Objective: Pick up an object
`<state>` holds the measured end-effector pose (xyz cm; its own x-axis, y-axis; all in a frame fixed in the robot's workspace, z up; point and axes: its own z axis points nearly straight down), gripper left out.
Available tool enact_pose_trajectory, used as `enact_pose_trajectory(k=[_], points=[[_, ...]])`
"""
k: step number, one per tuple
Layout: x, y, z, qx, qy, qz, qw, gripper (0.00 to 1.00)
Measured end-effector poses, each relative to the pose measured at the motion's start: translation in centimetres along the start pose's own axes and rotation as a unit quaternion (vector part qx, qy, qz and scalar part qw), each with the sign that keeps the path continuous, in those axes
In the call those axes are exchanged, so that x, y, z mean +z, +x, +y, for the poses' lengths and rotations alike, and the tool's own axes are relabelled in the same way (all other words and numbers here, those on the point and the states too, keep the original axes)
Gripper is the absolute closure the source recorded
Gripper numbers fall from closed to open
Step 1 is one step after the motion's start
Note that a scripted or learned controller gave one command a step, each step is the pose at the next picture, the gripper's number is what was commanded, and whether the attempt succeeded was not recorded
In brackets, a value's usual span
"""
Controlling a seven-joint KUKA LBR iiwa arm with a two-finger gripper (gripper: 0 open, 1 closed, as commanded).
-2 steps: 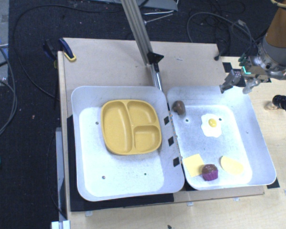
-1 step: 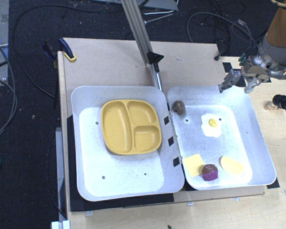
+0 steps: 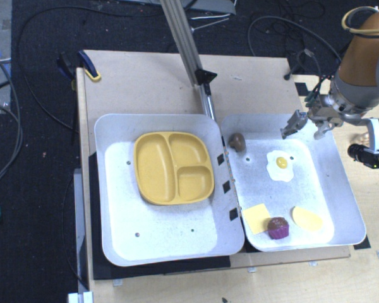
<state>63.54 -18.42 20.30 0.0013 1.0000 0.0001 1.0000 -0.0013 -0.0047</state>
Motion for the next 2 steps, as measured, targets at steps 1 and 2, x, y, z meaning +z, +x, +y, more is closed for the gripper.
enact_pose_trajectory(k=[1,2], points=[[6.4,-0.1,0.1,-0.001,-0.001,0.0,1.0,0.0],[11.4,0.0,0.1,-0.001,-0.001,0.0,1.0,0.0]])
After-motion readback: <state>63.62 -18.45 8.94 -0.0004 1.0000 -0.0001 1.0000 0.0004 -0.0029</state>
